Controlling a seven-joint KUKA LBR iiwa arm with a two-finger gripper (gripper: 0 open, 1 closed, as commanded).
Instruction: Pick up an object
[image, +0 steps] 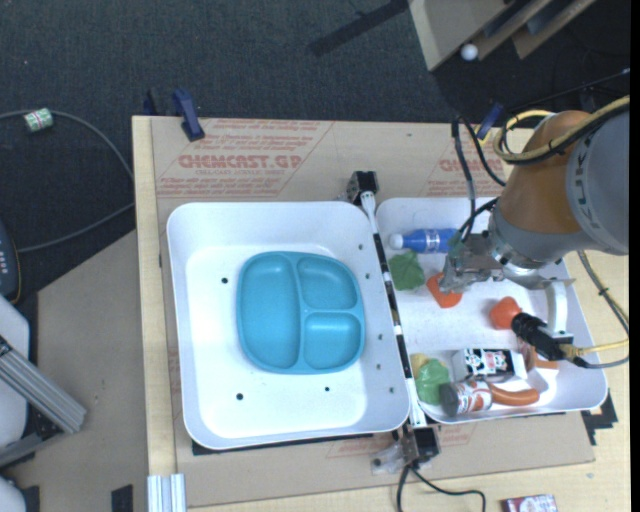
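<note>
Down in the right bin (455, 330), the gripper (458, 276) sits low over a small orange piece (443, 294), its tip touching or just above the piece. From this slant I cannot tell whether the gripper is open or closed, nor whether it has any hold on the piece. The piece lies on the bin floor, in the far half, towards the wall shared with the left bin (195, 300). The grey arm (545, 190), with its orange band, comes in from the view's right, over the far corner of the right bin.

Just beside the orange piece, on the view's left, lies a green lump (406, 270). Beyond it a blue bottle (425, 240) lies on its side near the far wall. A second orange bit (503, 311) lies apart from the first, towards the view's right.

Along the near wall of the right bin several things are crowded together: another green lump (432, 378), a black-and-white pack (490, 362), a grey-ended can (462, 400) and a curved red strip (515, 397).

The left bin holds a blue divided plate (298, 310) lying flat near its middle.
</note>
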